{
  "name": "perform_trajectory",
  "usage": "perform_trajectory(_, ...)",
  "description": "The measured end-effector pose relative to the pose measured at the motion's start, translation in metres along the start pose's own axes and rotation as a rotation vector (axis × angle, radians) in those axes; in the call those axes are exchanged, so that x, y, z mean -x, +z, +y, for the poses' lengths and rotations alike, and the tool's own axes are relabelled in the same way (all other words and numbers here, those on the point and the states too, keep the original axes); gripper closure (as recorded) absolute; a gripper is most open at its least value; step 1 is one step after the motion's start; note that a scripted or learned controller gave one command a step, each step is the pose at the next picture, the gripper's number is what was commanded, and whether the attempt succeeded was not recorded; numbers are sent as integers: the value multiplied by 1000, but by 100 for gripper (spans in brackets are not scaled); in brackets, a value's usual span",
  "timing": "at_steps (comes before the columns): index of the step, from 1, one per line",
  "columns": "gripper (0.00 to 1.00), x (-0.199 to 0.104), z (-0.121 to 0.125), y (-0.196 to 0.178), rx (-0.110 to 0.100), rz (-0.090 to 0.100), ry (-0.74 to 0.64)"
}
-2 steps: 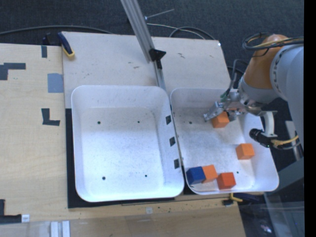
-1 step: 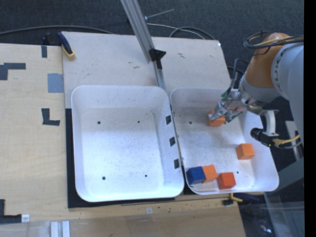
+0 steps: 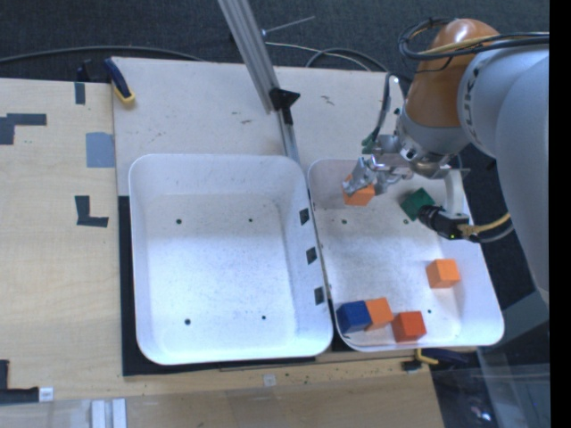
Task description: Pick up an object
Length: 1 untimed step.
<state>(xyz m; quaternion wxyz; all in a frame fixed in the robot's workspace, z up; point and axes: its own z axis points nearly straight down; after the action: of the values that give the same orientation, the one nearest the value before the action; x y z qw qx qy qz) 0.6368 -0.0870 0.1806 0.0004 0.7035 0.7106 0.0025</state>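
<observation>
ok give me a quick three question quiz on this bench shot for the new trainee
1. True or false: the blue block lies in the left bin.
2. Multiple choice: what is between the fingers of the gripper? A) a green block B) an orange block C) a blue block
3. Fill the gap: the blue block touches an orange block along the near edge of the ____ bin.

Key
1. False. It lies in the right bin.
2. B. A small orange block sits at the gripper's fingertips, over the far left corner of the right bin; the green block lies apart, to its right.
3. right
</observation>
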Motion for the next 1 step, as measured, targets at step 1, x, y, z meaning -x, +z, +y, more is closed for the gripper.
perform_trajectory(1,100,-4,-73,-12,-9,-3,10)
